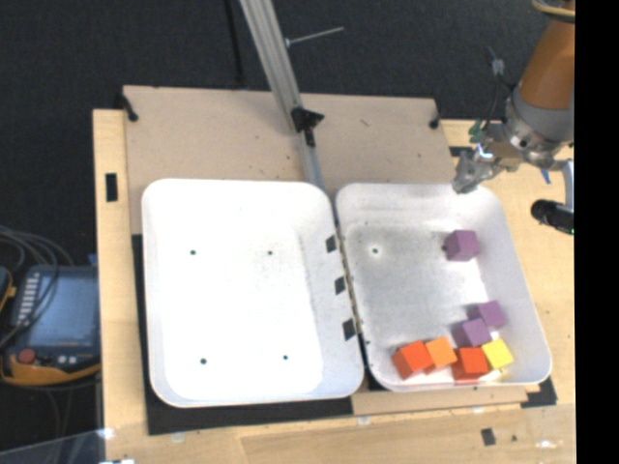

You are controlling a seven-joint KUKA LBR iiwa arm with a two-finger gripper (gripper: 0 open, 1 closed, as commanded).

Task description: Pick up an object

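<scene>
The pale wooden tabletop carries two shallow white plastic bins side by side. The left bin lies toward the tabletop's left edge, the right bin toward its right edge. The grey arm with an orange band reaches to the right bin's far right corner, where its jaws hang; whether they are open or closed cannot be told. A lone purple foam cube sits near that bin's right wall. Orange cubes, a yellow cube and two purple cubes cluster in its near right corner. No writing is legible.

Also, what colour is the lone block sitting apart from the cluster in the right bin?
Purple. The lone block shows clearly in the camera view.
</scene>
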